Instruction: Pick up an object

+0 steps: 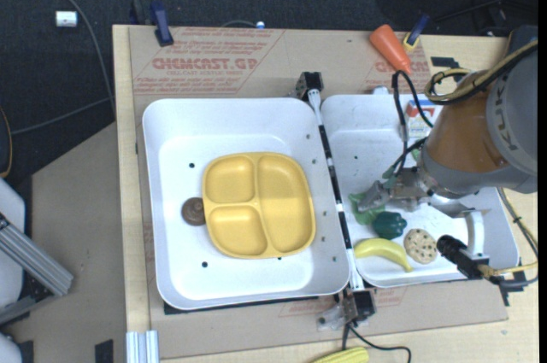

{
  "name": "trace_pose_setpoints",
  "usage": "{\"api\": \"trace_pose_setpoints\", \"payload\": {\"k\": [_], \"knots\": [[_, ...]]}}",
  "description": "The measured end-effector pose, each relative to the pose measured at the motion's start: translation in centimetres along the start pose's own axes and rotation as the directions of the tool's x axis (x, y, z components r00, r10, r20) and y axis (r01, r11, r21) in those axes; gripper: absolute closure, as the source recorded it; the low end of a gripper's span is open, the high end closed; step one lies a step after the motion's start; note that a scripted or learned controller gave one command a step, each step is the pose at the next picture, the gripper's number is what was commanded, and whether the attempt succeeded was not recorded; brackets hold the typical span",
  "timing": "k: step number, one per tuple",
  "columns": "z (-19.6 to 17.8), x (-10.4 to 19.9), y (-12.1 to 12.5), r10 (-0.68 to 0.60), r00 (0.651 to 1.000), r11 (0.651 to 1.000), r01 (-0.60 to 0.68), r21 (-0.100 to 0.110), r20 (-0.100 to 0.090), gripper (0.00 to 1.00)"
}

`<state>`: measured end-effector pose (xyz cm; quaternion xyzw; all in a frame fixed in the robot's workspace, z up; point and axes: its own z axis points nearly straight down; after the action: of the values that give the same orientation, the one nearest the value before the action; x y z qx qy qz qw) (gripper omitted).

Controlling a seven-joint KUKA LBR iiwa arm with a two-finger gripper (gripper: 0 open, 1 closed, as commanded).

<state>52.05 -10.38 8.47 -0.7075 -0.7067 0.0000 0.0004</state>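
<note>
In the right bin [363, 139], my gripper [369, 201] hangs low near the left wall, reaching in from the right. Just below it and to the right lies a dark green, pepper-like object [390, 224], close to the gripper, though I see nothing held. A yellow banana [382, 252] lies along the bin's front edge. Beside it on the right is a round speckled cookie [420, 245]. The arm hides the bin's right part.
The left bin [171, 139] holds a yellow divided plate [258, 205] with a small brown disc [193, 211] at its left side. An orange-handled clamp [389, 48] and a blue clamp [160, 24] sit on the bench's back edge.
</note>
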Motion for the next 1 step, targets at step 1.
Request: {"api": "trace_pose_setpoints", "payload": {"k": [1], "knots": [[-0.35,0.72,-4.21,0.000,1.000,1.000,0.000,0.002,-0.001,0.00]]}}
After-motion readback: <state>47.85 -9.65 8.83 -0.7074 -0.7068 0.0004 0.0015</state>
